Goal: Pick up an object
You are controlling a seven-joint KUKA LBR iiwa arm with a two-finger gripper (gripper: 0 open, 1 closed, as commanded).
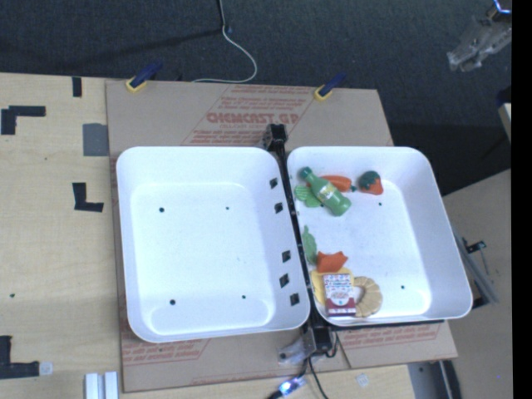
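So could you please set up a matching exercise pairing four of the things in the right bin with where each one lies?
Things:
1. green bottle
2. red packet
3. tomato
4. carrot

Places:
A. bottom edge of the right bin, beside a tan cookie
B. farthest right of the top group
C. top, nearest the divider
D. top, between the bottle and the tomato

Pairs: 1-C, 2-A, 3-B, 4-D

Cardboard sheet (249, 110): red print, roughly "CHEMCAST GP".
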